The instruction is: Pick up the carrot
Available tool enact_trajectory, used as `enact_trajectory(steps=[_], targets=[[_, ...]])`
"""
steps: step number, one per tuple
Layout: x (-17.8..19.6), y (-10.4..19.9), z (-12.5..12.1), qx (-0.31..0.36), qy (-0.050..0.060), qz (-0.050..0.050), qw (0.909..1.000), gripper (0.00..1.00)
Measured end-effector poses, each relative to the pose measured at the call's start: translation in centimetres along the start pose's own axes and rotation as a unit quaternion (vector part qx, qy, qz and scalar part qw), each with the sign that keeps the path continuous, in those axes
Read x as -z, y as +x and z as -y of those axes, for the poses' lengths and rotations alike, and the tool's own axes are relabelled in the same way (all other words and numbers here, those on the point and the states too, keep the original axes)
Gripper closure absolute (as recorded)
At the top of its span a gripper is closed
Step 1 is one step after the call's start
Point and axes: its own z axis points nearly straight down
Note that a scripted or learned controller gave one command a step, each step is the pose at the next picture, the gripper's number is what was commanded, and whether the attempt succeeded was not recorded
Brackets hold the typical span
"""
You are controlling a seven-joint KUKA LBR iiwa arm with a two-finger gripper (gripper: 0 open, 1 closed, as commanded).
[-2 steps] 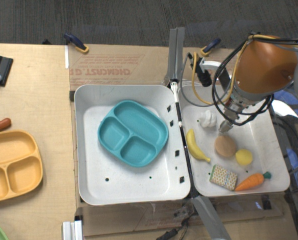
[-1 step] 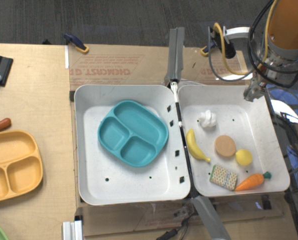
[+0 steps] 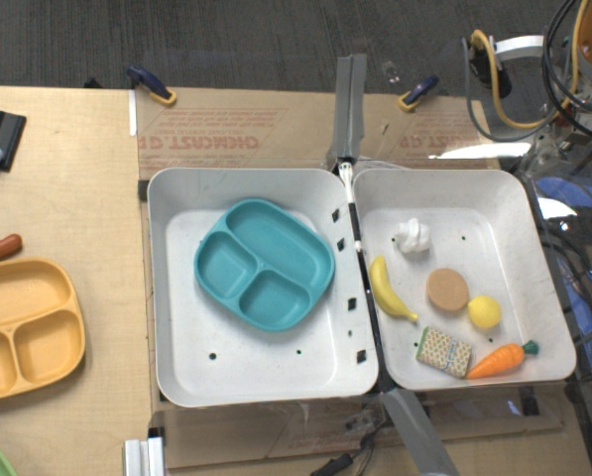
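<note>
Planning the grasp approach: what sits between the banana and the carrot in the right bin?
In the camera view, a small patterned sponge-like block lies between the banana and the carrot, close beside the carrot's tip; whether they touch is unclear.

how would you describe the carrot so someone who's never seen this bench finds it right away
Look in the right-hand white bin, the one without the teal plate, and go to its near right corner. The carrot lies there on its side, beside a patterned sponge-like block and below a lemon. It alone is orange and tapered, with a small green top.
</note>
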Motion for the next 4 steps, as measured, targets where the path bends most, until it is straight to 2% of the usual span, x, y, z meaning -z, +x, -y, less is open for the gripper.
enact_trajectory(steps=[1,2,3,4], targets=[[0.9,0.1,0.3,0.001,0.004,-0.001,1.0000,1.00],[3.3,-0.5,3.3,0.000,0.001,0.000,1.0000,1.00],[7.1,0.8,-3.2,-0.018,0.001,-0.001,0.9998,1.00],[-5.5,0.7,-3.2,-0.096,0.000,0.003,0.9954,1.00]])
